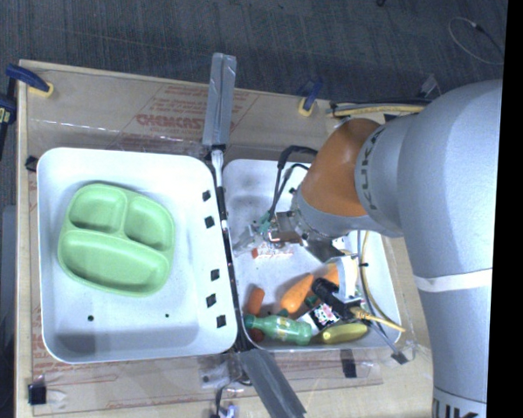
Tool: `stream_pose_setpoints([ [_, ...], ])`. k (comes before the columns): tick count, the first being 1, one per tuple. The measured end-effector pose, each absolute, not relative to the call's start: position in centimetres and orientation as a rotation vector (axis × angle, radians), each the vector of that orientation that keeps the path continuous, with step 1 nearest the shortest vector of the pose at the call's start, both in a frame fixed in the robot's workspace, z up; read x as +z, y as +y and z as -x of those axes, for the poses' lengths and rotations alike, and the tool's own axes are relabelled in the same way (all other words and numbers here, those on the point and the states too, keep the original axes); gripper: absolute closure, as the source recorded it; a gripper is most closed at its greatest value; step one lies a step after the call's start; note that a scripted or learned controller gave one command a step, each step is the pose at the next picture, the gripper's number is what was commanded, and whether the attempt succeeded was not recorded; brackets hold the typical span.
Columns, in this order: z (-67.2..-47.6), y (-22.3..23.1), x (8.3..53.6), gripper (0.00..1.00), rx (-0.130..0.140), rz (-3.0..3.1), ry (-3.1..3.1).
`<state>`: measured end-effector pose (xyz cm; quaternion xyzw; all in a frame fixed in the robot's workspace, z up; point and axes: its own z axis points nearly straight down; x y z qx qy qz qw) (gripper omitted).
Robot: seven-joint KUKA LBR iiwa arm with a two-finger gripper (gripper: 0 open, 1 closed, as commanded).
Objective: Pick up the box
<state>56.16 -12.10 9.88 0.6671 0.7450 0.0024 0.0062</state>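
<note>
- The claw (275,232) hangs low in the right shallow white bin (245,192), toward its 10 o'clock corner. It is hidden under the grey wrist, so I cannot tell whether it is spread or pressed together.
- A small white and red box-like thing (264,250) lies just at the claw's 7 o'clock, partly hidden.
- At 5 o'clock lies an orange carrot-shaped piece (296,290), with a smaller orange piece (255,298) at 6 o'clock.
- Along the bin's 6 o'clock wall lie a green plastic bottle (277,329) and a yellow banana-shaped thing (344,332).
- At 9 o'clock, the left white bin (106,331) holds a light green divided plate (117,236).
- Both bins sit on the pale wooden desk (144,110).
</note>
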Motion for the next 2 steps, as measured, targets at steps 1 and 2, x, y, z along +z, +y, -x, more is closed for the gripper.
stream_pose_setpoints([
  [1, -56.29, -12.19, 10.97, 1.0, 0.007, -2.081, 2.334],
  [2, -56.29, -12.19, 10.97, 0.0, 0.007, -2.08, 2.334],
])
